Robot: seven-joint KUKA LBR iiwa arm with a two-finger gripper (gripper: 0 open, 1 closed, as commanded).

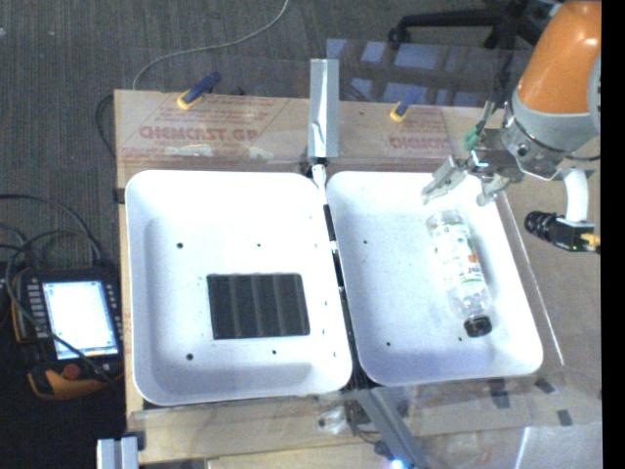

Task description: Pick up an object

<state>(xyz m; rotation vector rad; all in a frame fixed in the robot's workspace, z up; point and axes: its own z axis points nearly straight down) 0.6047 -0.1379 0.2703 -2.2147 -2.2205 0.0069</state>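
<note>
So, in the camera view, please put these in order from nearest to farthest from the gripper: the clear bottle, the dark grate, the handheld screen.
From the gripper:
1. Clear bottle, lying in the right bin just below the gripper.
2. Dark grate, on the floor of the left bin.
3. Handheld screen, on the carpet past the left bin.

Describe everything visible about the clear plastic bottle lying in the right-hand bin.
The clear plastic bottle with a dark cap lies on its side on the floor of the shallow white right-hand bin, lengthwise, its cap toward the bin's near edge. A pale label with small red and green marks wraps its middle; it looks empty or nearly so. Nothing else touches it. The hand hovers open just beyond its base end.
</note>
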